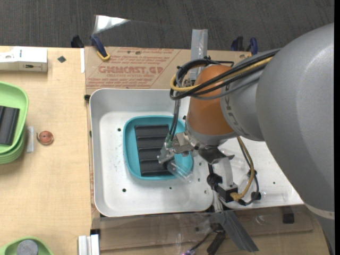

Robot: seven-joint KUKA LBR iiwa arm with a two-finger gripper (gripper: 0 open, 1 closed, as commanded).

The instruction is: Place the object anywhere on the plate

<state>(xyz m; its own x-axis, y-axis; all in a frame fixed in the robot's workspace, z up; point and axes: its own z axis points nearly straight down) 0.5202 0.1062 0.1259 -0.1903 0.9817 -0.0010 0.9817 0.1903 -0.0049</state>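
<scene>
White bin point(106, 158) on wooden tabletop point(53, 195); teal plate point(130, 142) lies in its left half, a black ribbed object point(151, 147) resting on it, covering plate centre; gripper point(171, 155) sits at the plate's 3 o'clock rim, touching or just over the black object's right edge; fingers' state cannot be told, blurred and part hidden by wrist; green tray point(13, 121) at 9 o'clock, well apart.
</scene>
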